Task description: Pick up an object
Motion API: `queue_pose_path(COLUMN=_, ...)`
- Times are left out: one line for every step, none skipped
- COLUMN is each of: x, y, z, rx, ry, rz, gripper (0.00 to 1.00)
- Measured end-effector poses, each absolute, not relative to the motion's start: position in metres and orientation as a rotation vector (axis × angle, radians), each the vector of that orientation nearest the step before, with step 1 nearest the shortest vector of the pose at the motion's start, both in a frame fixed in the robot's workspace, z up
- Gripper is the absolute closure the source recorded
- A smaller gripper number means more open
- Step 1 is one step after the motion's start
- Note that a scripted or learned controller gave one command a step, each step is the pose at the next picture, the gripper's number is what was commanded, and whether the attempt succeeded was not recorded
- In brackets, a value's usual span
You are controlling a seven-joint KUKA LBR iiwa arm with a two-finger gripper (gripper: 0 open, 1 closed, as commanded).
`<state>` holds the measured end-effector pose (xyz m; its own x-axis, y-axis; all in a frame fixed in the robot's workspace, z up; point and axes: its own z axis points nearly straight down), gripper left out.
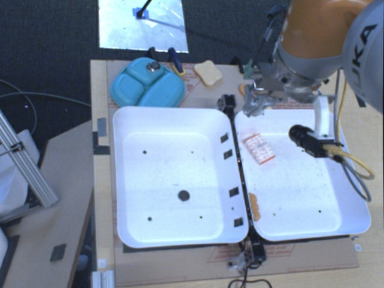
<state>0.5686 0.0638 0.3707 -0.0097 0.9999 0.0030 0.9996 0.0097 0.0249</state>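
A small white packet with a red pattern [258, 148] lies flat in the right bin [336, 221], near its far left part. A thin brown piece [254, 206] rests against that bin's left wall. In the left bin [129, 179] sits a small dark round object [183, 195]. My gripper [256, 105] hangs under the grey and orange wrist over the right bin's far left corner, a little behind the packet and apart from it. Nothing is visibly held.
Behind the left bin lie a blue divided dish [148, 84] and a tan sponge-like piece [207, 72]. A black cylinder with a yellow cable [307, 138] sticks out from the arm over the right bin. A shiny sheet [141, 15] lies on the floor beyond.
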Motion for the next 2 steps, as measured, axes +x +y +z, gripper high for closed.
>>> queue_pose_path(x=0.612, y=0.087, z=0.262, rx=2.215, ry=2.23, rz=-0.003, gripper=1.0)
queue_pose_path(x=0.563, y=0.052, z=0.2, rx=2.227, ry=2.222, rz=-0.009, gripper=1.0)
